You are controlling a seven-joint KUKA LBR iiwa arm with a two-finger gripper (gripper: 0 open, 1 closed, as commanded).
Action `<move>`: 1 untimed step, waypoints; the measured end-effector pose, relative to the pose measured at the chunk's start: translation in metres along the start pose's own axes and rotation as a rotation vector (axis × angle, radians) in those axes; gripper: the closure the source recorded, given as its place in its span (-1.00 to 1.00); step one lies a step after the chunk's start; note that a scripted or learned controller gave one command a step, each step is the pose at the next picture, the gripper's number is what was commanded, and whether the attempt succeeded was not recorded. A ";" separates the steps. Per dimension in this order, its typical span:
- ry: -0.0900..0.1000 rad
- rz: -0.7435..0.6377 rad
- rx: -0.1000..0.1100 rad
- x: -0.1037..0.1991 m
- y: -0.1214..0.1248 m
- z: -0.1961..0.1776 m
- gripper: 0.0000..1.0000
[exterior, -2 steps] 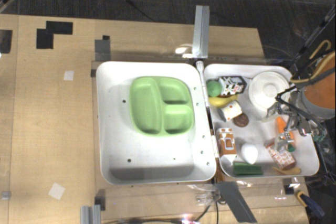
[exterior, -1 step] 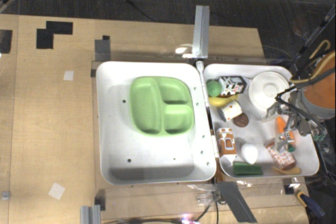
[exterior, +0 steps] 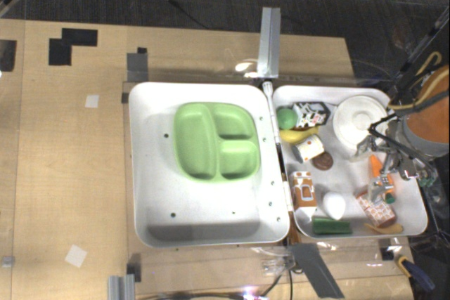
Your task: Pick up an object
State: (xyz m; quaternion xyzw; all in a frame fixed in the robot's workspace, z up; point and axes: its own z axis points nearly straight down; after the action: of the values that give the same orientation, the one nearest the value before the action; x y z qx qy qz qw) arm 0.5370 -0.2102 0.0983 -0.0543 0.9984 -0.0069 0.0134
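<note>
Pale wood forms the bench (exterior: 63,172), which carries two white bins side by side. The left bin (exterior: 151,214) holds a green divided tray (exterior: 214,140) lying flat near its middle. The right bin (exterior: 415,221) is crowded: a green ball (exterior: 285,117) and a black-and-white patterned item (exterior: 311,112) at the far left, a banana (exterior: 301,134) beside them, a white round dish (exterior: 358,119) at the far right, a brown disc (exterior: 323,161), an orange-brown box (exterior: 304,190), a white egg-like object (exterior: 333,205) and a dark green block (exterior: 331,226) along the near wall. The gripper (exterior: 383,183) hangs over the bin's right side, above a red patterned packet (exterior: 371,209) and beside an orange piece (exterior: 376,165). Cables clutter the wrist, so whether its fingers are spread or closed is impossible to tell. The arm is cut off at the right edge.
</note>
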 end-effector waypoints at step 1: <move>-0.003 0.083 0.001 0.004 0.000 0.000 -1.00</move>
State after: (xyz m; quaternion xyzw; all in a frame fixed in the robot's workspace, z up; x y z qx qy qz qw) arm 0.5328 -0.2108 0.0980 -0.0131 0.9998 -0.0067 0.0150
